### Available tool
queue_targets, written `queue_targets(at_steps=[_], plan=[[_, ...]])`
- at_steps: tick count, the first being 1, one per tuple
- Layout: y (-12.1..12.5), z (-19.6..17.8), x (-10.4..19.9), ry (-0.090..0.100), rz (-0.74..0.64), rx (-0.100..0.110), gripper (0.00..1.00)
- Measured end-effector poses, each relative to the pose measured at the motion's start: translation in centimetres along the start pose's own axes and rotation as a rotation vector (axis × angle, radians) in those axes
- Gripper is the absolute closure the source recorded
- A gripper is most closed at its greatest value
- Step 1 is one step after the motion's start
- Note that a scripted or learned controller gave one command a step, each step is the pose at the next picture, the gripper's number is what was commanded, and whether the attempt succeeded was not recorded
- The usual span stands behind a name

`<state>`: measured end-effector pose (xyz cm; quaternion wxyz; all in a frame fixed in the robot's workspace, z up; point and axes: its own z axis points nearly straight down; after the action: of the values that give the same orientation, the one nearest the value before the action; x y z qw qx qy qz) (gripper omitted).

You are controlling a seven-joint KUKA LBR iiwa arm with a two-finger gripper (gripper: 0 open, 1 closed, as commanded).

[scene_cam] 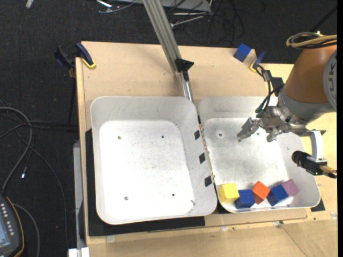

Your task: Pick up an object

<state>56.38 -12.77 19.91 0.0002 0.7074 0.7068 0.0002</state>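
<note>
Five blocks lay along near edge of right bin [300, 143]: one yellow [228, 191], two blue [245, 198] [277, 195], one orange [261, 190], one purple [290, 187]. Gripper [259, 131] hovered above, fingers spread, gripping nothing. Left bin [102, 122] beside it.

A single fixed camera looks down at a slant from above the bench [134, 68], far enough back to take in both white bins [107, 143] side by side and a strip of dark floor [37, 36] beyond. The arm [313, 79] enters from the right edge. The bench's near edge falls close to the bottom, seemingly cropped.
</note>
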Motion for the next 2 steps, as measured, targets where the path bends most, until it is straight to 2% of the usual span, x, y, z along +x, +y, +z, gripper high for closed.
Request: queue_targets(at_steps=[1, 2], plan=[[0.1, -1.0, 0.0, 0.0, -0.001, -0.002, 1.0], [-2.3, 0.5, 7.8, 0.004, -0.01, 0.004, 1.0]])
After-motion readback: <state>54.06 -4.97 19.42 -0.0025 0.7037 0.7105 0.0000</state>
